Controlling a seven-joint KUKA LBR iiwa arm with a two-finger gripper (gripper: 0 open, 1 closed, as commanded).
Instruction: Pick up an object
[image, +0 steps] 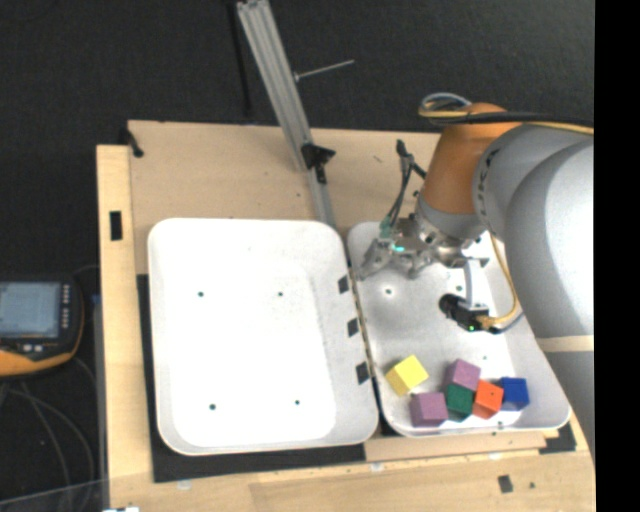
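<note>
1. The gripper (392, 252) sits at the far end of the right bin (520, 350) — I cannot tell if it is open or closed.
2. The blocks lie at the near end, well apart from it: yellow block (408, 375), two purple blocks (464, 375) (428, 408), green block (458, 399), orange block (488, 398), blue block (514, 391).
3. Most blocks touch each other — a grab there could push them away or catch two.
4. The yellow block looks the safest pick

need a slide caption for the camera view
Gripper at the right bin's far corner, away from the six blocks clustered along its near edge.
</note>
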